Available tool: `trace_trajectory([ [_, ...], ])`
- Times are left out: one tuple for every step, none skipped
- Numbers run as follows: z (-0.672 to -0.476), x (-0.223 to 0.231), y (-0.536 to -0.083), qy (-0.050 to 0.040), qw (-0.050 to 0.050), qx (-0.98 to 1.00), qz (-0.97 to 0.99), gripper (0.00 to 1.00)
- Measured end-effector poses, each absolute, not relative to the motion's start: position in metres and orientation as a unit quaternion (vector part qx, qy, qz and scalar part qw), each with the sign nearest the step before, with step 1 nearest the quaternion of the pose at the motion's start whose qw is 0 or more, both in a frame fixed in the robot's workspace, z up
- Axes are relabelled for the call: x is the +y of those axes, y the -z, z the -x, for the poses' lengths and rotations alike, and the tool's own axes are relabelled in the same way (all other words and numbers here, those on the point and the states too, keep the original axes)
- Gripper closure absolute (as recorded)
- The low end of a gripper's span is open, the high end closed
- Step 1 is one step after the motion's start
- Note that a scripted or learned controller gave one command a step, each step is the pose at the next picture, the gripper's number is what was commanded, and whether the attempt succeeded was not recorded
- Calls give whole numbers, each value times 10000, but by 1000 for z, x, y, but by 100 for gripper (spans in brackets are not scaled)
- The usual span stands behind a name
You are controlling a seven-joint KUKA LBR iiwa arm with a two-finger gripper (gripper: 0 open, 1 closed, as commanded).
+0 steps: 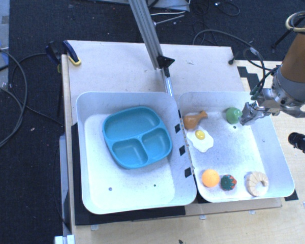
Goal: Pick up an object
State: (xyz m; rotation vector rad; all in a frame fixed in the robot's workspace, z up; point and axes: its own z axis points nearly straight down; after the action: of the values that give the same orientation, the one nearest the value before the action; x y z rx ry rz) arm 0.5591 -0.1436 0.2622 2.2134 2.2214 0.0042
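We see the gripper [248, 112] low over the right bin [274, 159], just beside the green ball [232, 115]; we cannot tell its state.

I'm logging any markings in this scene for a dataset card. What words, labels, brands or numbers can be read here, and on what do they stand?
None can be read. The blue divided plate, the two white bins, the toy foods such as the fried egg and the green ball, and the gripper show no legible text.
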Motion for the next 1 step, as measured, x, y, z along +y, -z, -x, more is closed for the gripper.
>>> trace_trajectory([
  [-550, -99, -264, -2, -5, 7095, -7047, 100],
])
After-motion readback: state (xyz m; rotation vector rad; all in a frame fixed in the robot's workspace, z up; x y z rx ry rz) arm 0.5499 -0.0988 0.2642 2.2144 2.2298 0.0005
